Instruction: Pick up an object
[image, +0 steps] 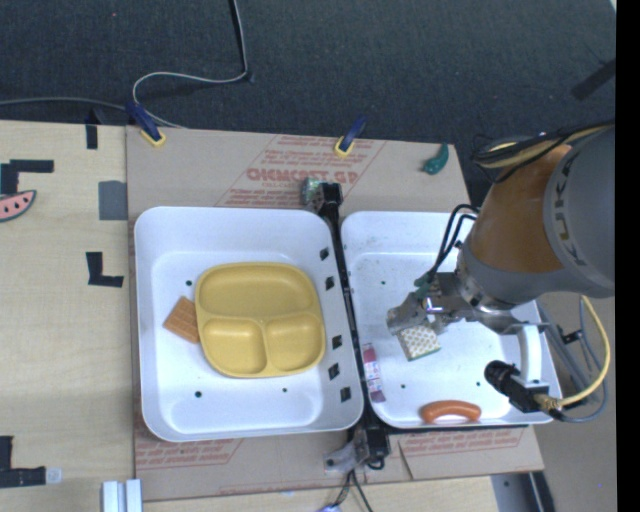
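Note:
My gripper (416, 316) is over the middle of the right bin (400, 240), at the end of the grey and orange arm that reaches in from the right. A small pale checkered square (421, 344) lies directly below the gripper's tip, touching or nearly touching it. Whether it is held cannot be told. An orange sausage-shaped piece (450, 411) lies near the right bin's front wall. A small pink and red packet (371, 372) rests against that bin's left wall.
The left bin (160, 240) holds a yellow divided plate (262, 318) with a brown wafer (182, 320) tucked under its left edge. A black part of the arm (508, 382) hangs over the right bin's front right. Both bins sit on cardboard (230, 170).

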